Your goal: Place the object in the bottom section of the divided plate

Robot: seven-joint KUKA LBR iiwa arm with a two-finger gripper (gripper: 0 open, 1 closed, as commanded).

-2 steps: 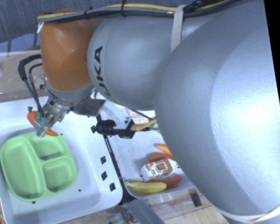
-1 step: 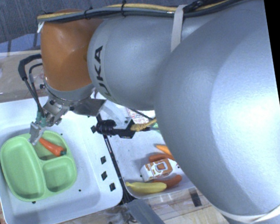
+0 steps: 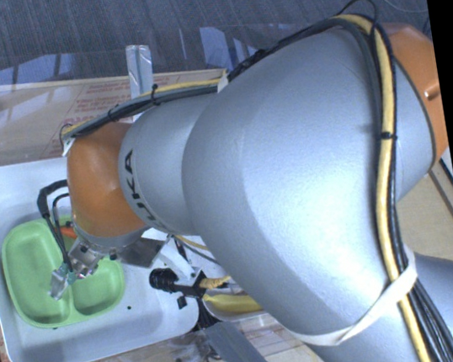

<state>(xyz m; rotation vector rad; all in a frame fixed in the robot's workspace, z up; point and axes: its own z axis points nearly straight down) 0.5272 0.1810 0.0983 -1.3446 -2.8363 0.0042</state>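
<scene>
Divided plate (image 3: 28,275), pale green and glossy, lies under the fingers (image 3: 62,280); their state is unclear.

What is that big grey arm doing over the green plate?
The arm reaches in from the right across a white bin. Its gripper hangs low over a green divided plate lying in that bin, near the ridge between the plate's sections. The job is to put an object in the plate's bottom section, but from here I cannot tell whether the gripper holds anything. The arm hides much of the bench.
</scene>
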